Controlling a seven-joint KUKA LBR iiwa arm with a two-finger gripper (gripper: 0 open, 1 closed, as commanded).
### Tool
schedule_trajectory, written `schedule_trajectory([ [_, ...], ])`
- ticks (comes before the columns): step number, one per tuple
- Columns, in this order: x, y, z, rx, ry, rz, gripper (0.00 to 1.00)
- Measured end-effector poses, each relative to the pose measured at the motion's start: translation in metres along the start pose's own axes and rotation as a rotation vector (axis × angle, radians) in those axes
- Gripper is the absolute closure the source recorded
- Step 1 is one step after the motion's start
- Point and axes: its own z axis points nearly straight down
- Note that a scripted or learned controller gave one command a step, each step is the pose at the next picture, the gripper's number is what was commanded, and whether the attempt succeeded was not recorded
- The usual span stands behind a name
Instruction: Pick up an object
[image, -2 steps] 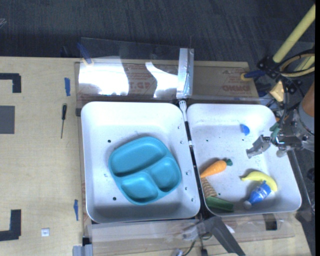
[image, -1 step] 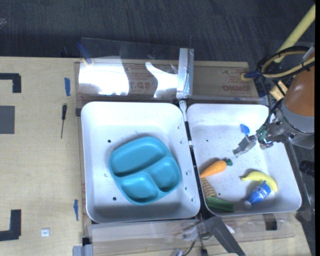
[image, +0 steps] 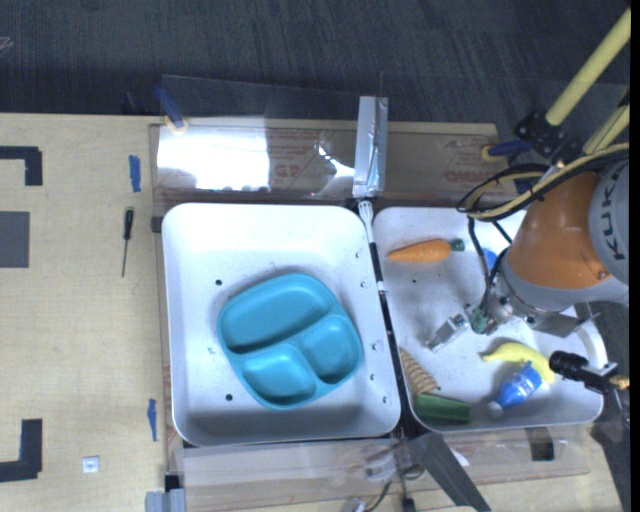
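**Sam:** What did you see from your seat?

**Me:** The biggest thing was the wooden surface (image: 70, 330). Two white bins sat on it side by side. The left bin (image: 190, 250) held a big blue plate (image: 290, 338) with three parts. The right bin (image: 560, 400) held the small things. The grey and orange arm (image: 565, 245) hung over that bin from the right.

**Sam:** And the end effector?

**Me:** The end effector (image: 478, 320) was low in the right bin, near its middle. I could not tell how far apart its tips were, and I saw nothing held in it.

**Sam:** What could it pick?

**Me:** A small grey metal piece (image: 447, 330) lay just beside it on the left. A carrot (image: 422, 251) lay near the top of the bin, well apart. A yellow banana (image: 515, 353) lay near the lower right, with a little blue bottle (image: 520, 385) just below it. A green cucumber (image: 442, 406) lay along the bottom edge.

**Sam:** Which one looked easy?

**Me:** I thought the carrot. It looked like a light toy, hard and a bit slippery. I would take it across the fat middle, not the thin tip. The metal piece looked flat and hard to get under.
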Motion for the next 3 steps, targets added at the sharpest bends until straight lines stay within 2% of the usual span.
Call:
schedule_trajectory([
  [1, -0.008, 0.061, -0.019, 0.004, 0.003, 0.123, 0.00],
  [2, -0.044, 0.102, 0.003, 0.005, 0.002, 0.362, 0.00],
  [3, -0.054, 0.117, 0.004, 0.026, 0.010, 0.396, 0.00],
])
